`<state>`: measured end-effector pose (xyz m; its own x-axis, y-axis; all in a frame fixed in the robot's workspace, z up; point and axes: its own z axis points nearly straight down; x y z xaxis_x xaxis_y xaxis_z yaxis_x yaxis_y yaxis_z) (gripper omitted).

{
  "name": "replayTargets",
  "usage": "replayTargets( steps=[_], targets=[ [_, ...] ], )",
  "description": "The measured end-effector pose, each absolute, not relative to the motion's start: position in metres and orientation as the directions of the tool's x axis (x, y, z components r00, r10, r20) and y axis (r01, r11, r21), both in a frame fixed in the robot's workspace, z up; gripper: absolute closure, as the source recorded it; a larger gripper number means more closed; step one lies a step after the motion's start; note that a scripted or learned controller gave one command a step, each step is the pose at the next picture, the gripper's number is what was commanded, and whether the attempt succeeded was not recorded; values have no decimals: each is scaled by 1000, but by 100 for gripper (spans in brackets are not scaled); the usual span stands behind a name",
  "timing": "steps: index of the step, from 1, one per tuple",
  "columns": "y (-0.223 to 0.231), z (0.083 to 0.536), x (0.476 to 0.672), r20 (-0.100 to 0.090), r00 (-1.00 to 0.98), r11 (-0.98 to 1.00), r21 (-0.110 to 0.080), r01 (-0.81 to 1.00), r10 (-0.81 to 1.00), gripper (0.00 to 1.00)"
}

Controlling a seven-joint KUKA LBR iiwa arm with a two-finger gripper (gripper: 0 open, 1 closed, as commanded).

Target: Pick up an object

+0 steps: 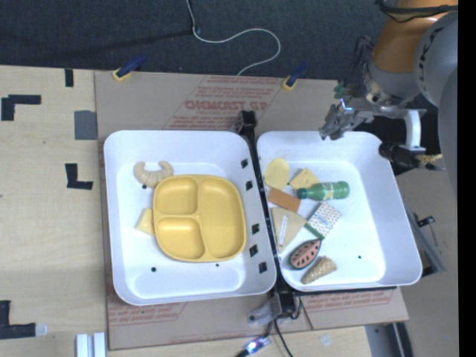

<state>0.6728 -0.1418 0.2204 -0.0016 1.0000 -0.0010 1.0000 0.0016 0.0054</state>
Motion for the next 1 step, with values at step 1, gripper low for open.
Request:
replayTargets(
  steps=[1],
  targets=[
    [-141, 225, 673, 0, -1, 1, 0, 1000, 1000, 100]
  ],
)
